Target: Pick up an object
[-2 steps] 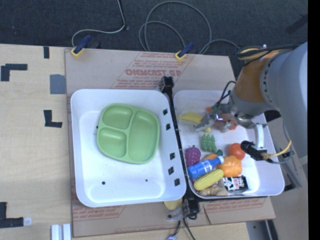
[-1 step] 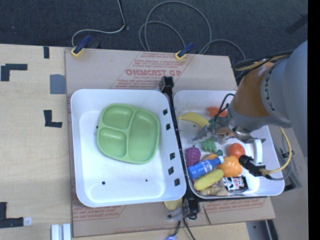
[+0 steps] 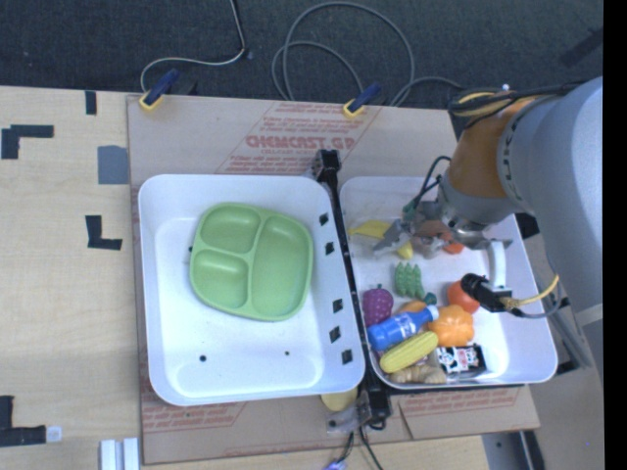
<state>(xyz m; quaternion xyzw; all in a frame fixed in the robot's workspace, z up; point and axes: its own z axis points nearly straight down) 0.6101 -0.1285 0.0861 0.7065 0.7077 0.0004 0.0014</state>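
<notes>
My gripper (image 3: 413,231) is down inside the right bin (image 3: 534,355), near its upper middle, at the end of the grey arm with the orange band (image 3: 480,160). A flat yellow piece (image 3: 372,229) lies just to its left and a small yellow bit (image 3: 404,252) just below it. Further down lie a green toy (image 3: 409,280), purple grapes (image 3: 377,304), a blue bottle (image 3: 396,327), a yellow corn cob (image 3: 409,351), an orange pepper (image 3: 454,326) and a red tomato (image 3: 461,295). I see no object lifted.
The left bin (image 3: 162,341) holds a green divided plate (image 3: 250,260). A black-and-white packet (image 3: 458,360) and a tan root (image 3: 423,370) lie at the right bin's front edge. A black divider (image 3: 338,262) runs between the bins. Cables lie behind on the dark floor.
</notes>
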